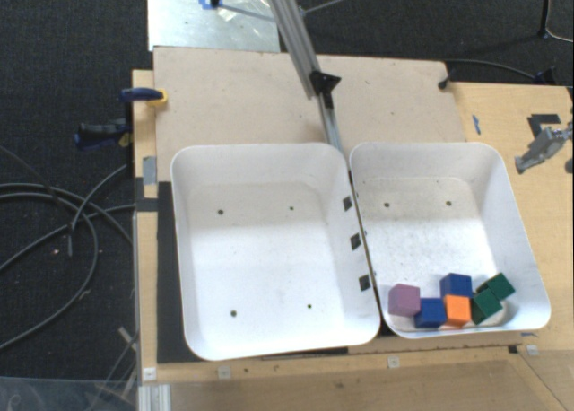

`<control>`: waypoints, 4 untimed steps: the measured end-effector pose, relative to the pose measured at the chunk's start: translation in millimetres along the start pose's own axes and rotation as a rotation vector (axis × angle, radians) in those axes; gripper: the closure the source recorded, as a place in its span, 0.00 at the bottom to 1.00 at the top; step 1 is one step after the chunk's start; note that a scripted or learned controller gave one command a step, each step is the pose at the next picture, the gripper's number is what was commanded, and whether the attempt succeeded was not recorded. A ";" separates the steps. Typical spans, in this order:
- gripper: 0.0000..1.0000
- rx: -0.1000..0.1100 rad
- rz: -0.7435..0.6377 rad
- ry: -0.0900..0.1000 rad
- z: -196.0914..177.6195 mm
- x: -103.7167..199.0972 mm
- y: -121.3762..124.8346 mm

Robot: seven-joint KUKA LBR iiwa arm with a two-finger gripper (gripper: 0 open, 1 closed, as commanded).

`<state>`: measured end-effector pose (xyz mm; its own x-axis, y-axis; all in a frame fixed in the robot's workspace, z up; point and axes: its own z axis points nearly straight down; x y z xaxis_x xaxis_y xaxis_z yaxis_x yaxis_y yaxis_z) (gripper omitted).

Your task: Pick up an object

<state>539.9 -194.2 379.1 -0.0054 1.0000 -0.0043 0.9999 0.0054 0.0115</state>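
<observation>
Several small blocks cluster in the near right corner of the right bin (430, 212): a purple block (404, 300), a blue block (431, 312), a second blue block (456, 285), an orange block (458, 310) and a dark green block (491, 297). They touch or nearly touch each other against the bin's front wall. My gripper (541, 151) shows as a small grey piece at the right edge of the view. It sits outside the right bin's far right corner, well away from the blocks, with nothing visibly in it.
The left bin (197, 248) lies beside the right one. A slanted metal pole (291, 23) runs from the top down to the gap between the bins. Clamps (134, 95) grip the bench's left edge, and cables (54, 221) lie on the floor.
</observation>
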 end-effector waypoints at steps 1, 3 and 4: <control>0.00 0.017 0.003 0.007 127.8 29.5 -47.2; 0.00 0.009 0.005 0.004 287.7 2.1 -58.3; 0.00 0.011 0.000 0.005 288.3 20.1 -58.2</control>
<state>484.9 -175.7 90.1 -0.0051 1.0000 0.0010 1.0000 0.0051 0.0002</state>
